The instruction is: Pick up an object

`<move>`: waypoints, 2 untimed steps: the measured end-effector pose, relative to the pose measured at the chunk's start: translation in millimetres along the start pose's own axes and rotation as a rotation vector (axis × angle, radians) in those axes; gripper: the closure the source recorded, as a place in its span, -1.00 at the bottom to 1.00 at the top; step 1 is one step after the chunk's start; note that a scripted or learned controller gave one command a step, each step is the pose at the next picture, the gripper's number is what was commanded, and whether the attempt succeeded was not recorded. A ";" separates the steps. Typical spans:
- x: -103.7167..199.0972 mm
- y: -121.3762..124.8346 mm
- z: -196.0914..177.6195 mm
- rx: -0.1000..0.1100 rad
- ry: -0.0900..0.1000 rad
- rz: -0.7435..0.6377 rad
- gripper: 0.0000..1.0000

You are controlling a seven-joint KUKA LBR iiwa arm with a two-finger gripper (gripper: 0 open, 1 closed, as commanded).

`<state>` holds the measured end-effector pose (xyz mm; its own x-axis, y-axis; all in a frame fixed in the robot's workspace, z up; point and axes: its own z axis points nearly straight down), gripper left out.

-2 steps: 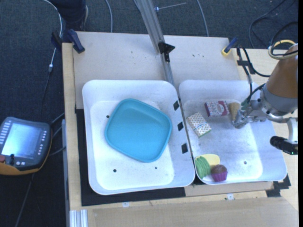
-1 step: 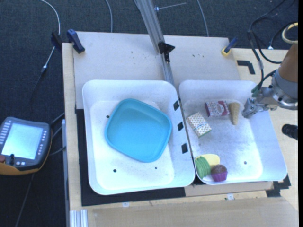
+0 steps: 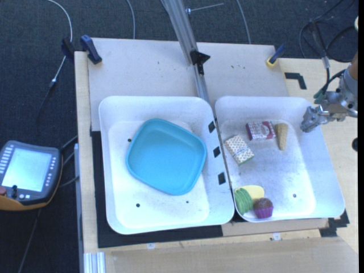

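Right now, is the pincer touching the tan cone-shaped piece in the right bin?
Apart. The camera view shows the pincer over the right bin's right rim, with bare white floor between it and the tan cone.

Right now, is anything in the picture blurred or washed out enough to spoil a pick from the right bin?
Camera view: light is even and soft, shadows faint; the white right bin looks bright but not blown out; the small items, like the red packet, are coarse and low in detail; the claw at the bin's far right rim is smeared, so its fingers can't be read.
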<state>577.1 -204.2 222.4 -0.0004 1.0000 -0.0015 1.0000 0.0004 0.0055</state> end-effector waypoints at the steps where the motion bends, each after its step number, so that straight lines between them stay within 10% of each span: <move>1: 44.7 3.5 -9.3 0.004 0.002 -0.003 1.00; 2: 89.0 13.1 -12.0 0.004 0.002 -0.004 1.00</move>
<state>590.1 -115.2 234.4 -0.0044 1.0000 0.0010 1.0000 0.0044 0.0012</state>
